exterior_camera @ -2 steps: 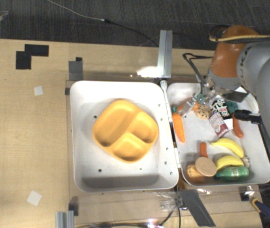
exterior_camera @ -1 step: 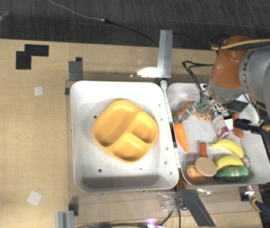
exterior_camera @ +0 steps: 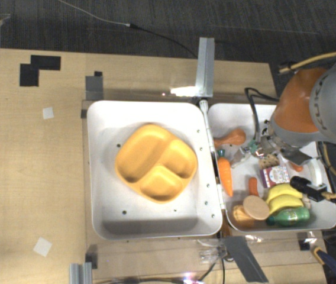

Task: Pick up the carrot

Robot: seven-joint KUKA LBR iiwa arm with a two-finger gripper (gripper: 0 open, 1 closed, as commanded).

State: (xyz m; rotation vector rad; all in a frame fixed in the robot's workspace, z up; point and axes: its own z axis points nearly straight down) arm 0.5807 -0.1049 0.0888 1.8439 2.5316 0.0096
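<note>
The carrot (exterior_camera: 225,176) is orange with a green stub at its top. It lies lengthwise against the left wall of the right bin (exterior_camera: 239,112). My gripper (exterior_camera: 253,149) hangs over the middle of that bin, up and to the right of the carrot and apart from it. The grey arm with its orange band (exterior_camera: 295,108) reaches in from the right and hides part of the bin's right side.
In the right bin are an orange gourd-shaped item (exterior_camera: 233,138), a small red piece (exterior_camera: 252,186), a printed packet (exterior_camera: 275,174), yellow bananas (exterior_camera: 284,196), a green item (exterior_camera: 290,217) and a tan disc (exterior_camera: 255,207). The left bin (exterior_camera: 103,218) holds a yellow divided plate (exterior_camera: 156,161).
</note>
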